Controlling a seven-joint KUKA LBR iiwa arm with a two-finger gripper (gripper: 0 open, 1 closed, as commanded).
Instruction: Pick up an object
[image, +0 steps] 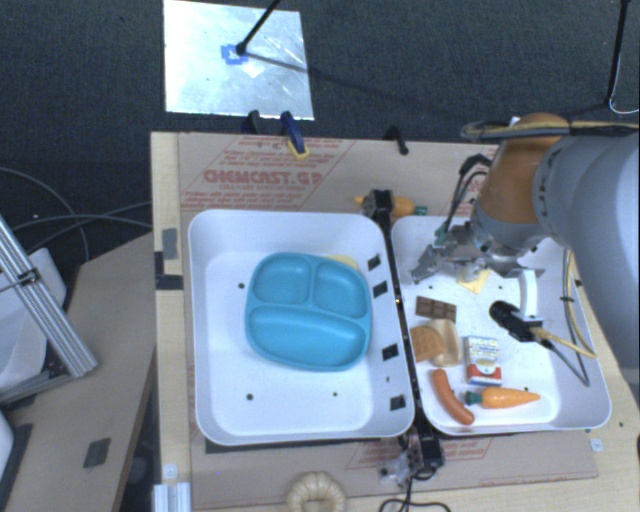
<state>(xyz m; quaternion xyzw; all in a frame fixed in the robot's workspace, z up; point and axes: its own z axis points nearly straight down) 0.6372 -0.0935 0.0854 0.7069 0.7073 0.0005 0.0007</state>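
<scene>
While the gripper (432, 262) hovers low in the right bin (585, 405), you can't tell its grip — nothing lifted yet; carrot (510, 398), sausage (451, 396) and bread (435, 343) lie waiting.

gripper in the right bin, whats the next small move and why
Probably a short move toward the camera and down onto the chocolate bar. The gripper hangs over bare floor near the back of the right bin, with nothing seen in it. The bar lies just in front of it, and the bread, sausage, carrot and small carton lie farther off.
</scene>
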